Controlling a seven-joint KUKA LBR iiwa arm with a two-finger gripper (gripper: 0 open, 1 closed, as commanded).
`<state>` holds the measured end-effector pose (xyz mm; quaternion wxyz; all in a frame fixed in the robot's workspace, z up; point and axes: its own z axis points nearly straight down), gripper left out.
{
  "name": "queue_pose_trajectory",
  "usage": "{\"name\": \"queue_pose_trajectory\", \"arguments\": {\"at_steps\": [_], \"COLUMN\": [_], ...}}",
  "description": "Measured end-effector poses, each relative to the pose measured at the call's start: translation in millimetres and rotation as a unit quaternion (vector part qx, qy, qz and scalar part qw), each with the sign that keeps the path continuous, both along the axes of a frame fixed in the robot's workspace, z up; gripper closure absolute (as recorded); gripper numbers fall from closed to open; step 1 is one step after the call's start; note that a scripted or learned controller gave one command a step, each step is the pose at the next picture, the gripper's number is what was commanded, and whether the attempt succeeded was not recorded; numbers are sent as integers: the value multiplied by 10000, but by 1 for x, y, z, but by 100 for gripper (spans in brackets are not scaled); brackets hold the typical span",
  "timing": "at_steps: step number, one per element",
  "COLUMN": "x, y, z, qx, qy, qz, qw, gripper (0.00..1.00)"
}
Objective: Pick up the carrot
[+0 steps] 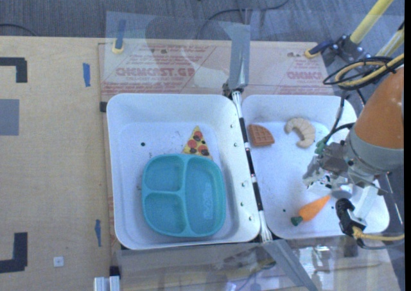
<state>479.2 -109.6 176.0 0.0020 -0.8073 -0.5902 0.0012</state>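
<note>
**Hand over the carrot**

Your carrot (313,209) lies at the near edge of the right bin (277,174), green tip pointing left. The hand (324,177) hangs just above its orange end. You cannot tell from here how it is set. A croissant (300,130) and waffle (261,135) lie farther back.

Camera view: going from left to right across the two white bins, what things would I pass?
Teal divided tray → pizza slice → waffle → croissant → carrot → the robot's gripper.
</note>
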Motion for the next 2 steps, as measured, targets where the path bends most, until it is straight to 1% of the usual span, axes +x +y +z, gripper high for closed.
{"name": "queue_pose_trajectory", "arguments": {"at_steps": [1, 2], "x": [-1, 0], "y": [19, 99], "z": [-71, 7], "qx": [-4, -17], "qy": [1, 0], "qz": [-439, -1897], "qw": [9990, 9818], "gripper": [100, 100]}}
